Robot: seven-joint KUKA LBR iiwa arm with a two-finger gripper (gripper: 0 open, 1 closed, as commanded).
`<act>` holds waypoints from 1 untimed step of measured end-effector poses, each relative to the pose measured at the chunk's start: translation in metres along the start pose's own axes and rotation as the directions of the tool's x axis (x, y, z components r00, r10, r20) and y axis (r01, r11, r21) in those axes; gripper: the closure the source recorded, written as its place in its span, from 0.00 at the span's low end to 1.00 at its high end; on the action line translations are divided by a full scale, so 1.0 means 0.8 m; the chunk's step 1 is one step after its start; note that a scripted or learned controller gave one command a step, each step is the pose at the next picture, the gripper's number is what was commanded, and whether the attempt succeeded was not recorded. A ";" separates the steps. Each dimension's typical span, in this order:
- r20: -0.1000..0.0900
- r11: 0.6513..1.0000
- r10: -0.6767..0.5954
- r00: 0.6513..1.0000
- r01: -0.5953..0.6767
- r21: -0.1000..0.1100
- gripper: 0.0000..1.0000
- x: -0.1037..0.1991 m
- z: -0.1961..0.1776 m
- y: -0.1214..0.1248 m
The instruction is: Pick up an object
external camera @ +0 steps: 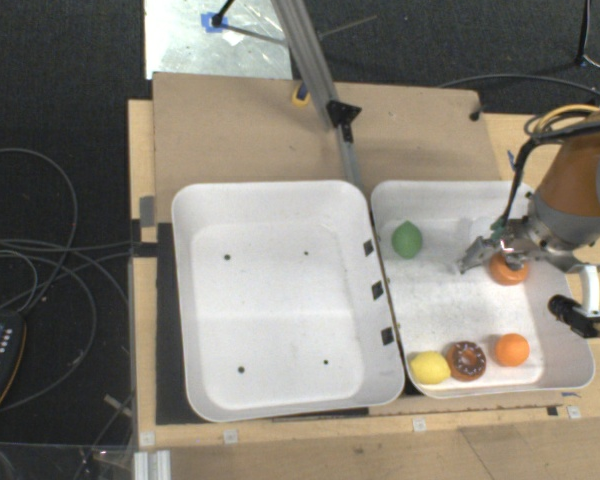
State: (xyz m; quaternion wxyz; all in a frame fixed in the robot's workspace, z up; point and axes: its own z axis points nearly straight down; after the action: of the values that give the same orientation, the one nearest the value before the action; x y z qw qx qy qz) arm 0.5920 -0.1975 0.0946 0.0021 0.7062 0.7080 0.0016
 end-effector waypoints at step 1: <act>0.001 1.000 -0.001 1.000 0.001 -0.007 1.00 0.000 -0.017 0.003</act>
State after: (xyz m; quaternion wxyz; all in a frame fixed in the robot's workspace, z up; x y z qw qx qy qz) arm 0.5942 -0.1978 0.1086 0.0046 0.7059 0.7083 0.0037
